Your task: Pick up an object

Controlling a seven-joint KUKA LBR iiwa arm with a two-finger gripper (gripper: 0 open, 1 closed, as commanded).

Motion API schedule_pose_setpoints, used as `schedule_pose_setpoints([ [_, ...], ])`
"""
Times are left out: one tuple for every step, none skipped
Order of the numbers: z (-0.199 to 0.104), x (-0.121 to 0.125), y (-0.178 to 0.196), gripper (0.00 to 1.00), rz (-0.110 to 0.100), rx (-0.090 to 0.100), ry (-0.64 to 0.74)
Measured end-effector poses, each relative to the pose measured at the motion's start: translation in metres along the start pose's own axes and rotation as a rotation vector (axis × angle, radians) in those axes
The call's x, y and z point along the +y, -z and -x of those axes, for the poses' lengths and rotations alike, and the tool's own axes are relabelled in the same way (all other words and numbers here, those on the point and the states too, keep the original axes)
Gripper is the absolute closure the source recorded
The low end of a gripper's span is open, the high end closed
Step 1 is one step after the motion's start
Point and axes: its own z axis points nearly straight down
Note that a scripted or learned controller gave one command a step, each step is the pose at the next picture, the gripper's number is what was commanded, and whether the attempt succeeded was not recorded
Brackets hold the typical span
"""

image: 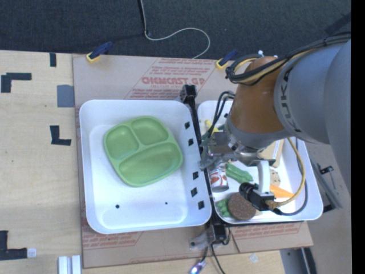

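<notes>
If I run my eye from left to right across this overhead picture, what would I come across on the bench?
Pale green three-compartment plastic plate in the left shallow white bin → black divider strip between the bins → right shallow white bin with small cluttered items, where the grey arm with the orange band reaches down.

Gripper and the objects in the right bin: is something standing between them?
Nothing visible does. The gripper is already down inside the right bin, beside its left wall, with the white can and a green piece just under it. The green plate lies apart in the left bin.
</notes>
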Motion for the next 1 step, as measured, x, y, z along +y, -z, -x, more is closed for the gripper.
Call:
schedule_pose_setpoints([
  [-0.0339, -0.0263, 0.1054, 1.0, 0.018, 0.002, 0.009],
])
